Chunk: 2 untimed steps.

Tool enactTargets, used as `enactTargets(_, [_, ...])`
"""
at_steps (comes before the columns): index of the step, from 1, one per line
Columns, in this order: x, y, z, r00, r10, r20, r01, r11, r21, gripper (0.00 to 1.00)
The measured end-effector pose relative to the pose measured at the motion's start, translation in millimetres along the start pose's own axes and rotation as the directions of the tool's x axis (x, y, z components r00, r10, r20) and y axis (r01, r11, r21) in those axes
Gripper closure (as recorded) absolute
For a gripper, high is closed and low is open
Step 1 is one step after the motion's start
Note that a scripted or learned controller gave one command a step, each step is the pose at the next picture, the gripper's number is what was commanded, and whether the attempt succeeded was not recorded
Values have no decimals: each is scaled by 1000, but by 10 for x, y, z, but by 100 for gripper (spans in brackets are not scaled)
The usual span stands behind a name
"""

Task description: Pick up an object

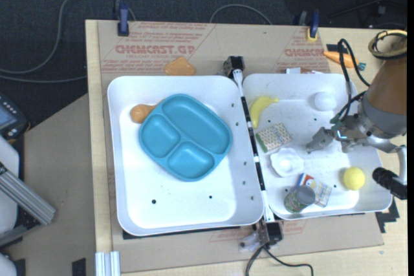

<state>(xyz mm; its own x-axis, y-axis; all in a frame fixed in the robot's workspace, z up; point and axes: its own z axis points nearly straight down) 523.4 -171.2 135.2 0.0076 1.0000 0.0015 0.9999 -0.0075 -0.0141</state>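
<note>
While the hand (318,141) hangs in the right bin (294,84), grip unclear to us, we see a blue tray (185,136) in the left bin (187,210), plus a yellow ball (353,178) at right.

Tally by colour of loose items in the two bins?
Blue: 1, divided plate
Orange: 1, lump
Yellow: 2, banana, ball
White: 2, ball, cup
Patterned: 2, packet, can
Total: 8
</note>
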Motion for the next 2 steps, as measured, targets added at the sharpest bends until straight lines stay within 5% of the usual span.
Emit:
enactTargets(1, [-517,787,-432,1000,-8,8,8,1000,-24,0])
enactTargets(2, [-459,447,523,1000,-12,-12,12,1000,-11,0])
